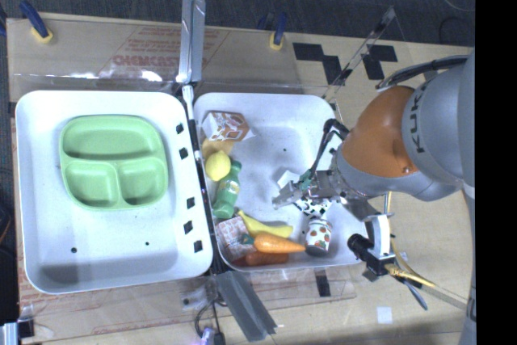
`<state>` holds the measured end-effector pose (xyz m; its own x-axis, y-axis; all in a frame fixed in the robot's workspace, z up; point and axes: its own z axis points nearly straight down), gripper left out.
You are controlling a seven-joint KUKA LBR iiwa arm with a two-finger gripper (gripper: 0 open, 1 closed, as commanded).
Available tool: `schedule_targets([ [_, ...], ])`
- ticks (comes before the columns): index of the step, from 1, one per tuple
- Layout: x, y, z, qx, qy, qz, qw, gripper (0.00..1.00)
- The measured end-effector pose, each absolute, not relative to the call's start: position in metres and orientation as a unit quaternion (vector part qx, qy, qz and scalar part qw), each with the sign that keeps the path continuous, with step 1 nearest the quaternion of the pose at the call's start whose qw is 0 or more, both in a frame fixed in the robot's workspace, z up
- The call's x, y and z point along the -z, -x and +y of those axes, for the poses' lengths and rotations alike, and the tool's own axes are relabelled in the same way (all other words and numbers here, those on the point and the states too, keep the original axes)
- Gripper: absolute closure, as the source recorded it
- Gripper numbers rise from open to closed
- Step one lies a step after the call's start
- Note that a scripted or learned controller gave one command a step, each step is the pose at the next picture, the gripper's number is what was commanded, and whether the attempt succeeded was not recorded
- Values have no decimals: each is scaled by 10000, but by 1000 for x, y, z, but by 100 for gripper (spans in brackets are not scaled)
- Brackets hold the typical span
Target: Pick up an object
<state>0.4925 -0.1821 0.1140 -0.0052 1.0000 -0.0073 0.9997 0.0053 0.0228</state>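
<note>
While the end effector (300, 191) hovers in the right bin (266, 105), grip state unclear, the spotted cup (318, 236) lies just below it.

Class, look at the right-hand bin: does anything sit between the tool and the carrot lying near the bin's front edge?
Yes. A yellow banana lies just behind the carrot, toward the tool, and a spotted cup stands at the carrot's tip.

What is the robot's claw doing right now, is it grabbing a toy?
Gripper: low in the right bin, beside a black-and-white spotted toy; whether it is open, closed or holding something cannot be told.
</note>
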Motion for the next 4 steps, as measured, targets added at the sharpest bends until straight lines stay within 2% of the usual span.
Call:
schedule_targets([
  [1,-125,-493,-187,-29,-7044,7097,140,100],
  [2,-125,-494,-185,-39,-7033,7108,133,0],
  [3,-133,-495,-187,-20,-7013,7128,135,100],
  [4,-133,-495,-187,-20,-7012,7129,136,0],
])
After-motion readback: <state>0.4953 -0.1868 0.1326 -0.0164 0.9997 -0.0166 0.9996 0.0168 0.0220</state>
